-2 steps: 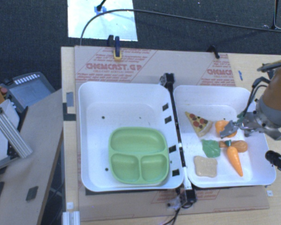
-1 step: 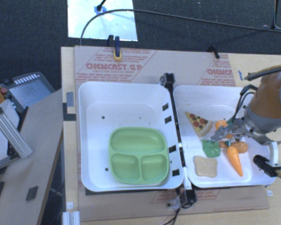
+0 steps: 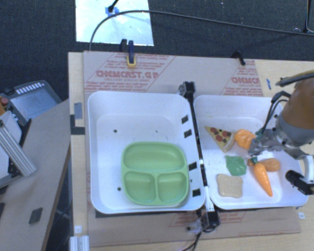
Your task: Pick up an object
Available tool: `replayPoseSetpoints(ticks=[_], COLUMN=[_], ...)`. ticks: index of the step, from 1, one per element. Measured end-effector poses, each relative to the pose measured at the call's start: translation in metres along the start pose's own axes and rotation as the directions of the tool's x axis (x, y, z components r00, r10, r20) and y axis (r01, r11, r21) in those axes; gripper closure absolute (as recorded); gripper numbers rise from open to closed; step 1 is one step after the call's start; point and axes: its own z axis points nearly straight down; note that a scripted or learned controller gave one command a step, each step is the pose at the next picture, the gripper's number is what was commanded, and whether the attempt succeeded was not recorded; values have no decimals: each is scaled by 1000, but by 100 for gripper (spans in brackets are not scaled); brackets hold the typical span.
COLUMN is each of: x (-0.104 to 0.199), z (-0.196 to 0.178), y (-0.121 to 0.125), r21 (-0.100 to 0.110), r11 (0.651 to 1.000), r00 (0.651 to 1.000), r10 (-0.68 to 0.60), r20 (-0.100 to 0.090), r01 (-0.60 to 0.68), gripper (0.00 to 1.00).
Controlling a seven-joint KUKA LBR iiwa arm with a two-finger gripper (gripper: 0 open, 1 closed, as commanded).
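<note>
2 white bins set side by side, left bin (image 3: 102, 140) taken up by a green tray (image 3: 155, 172), right bin (image 3: 235, 104) crowded with toy food, gripper (image 3: 257, 148) lowered among carrot (image 3: 262, 178), orange piece (image 3: 244, 138), green piece (image 3: 235, 165), jaw state cannot be told.

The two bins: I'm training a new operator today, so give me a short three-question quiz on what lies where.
1. True or false: the green tray lies in the left bin.
2. Which food lies nearest the divider in the right bin? A pizza slice; B carrot; C bread slice.
3. Name the green item beside the gripper.

Key: 1 true. 2 A. 3 The lettuce leaf.
</note>
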Motion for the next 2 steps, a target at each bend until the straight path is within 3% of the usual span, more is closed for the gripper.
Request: replayPoseSetpoints(ticks=[2], x=[-2], z=[-110], y=[5], r21=[-1], r11=[1000], r00=[1000], r10=[-3], r20=[0], r01=[3], gripper=[100])
